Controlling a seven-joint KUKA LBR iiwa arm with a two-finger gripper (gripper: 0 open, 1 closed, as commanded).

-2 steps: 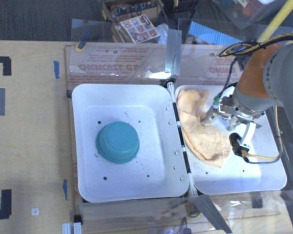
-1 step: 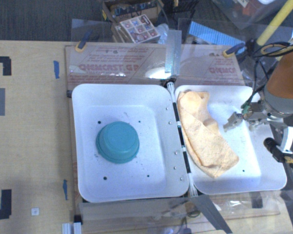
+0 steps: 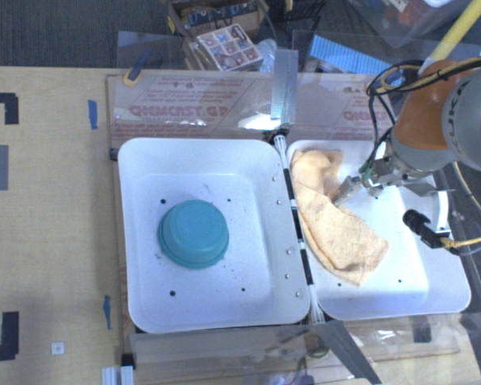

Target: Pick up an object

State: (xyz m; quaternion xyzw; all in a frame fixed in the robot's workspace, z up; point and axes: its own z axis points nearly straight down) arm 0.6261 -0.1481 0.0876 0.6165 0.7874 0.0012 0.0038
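1. At the left, a pale bench top (image 3: 48,239) with dark marks and bits of blue tape is seen; its left part is cut off by the picture edge.
2. A left bin (image 3: 144,167) is set on the bench, and a teal bowl (image 3: 194,233) is placed upside down a little left of its middle, well apart from every wall. Small dark specks are scattered on the bin floor around it.
3. Behind both bins, a clear sheet with faint red lettering (image 3: 176,111) is laid; the words are hard to read. Beyond it, a cluttered floor with a printed box (image 3: 224,46) and cables is made out only roughly.
4. A right bin (image 3: 433,295) is set touching the left one along a shared seam. A crumpled tan cloth (image 3: 337,235) is spread from the bin's back left corner toward its middle, lying against the left wall.
5. The gripper (image 3: 354,184) is held low at the cloth's upper right edge. Its fingers are small and blurred, so it cannot be told whether they are spread or pinching the cloth.
6. The arm (image 3: 449,119) is cut off at the right edge, and the bin's back right corner is hidden by it. Bare floor is left in the bin's front right part.
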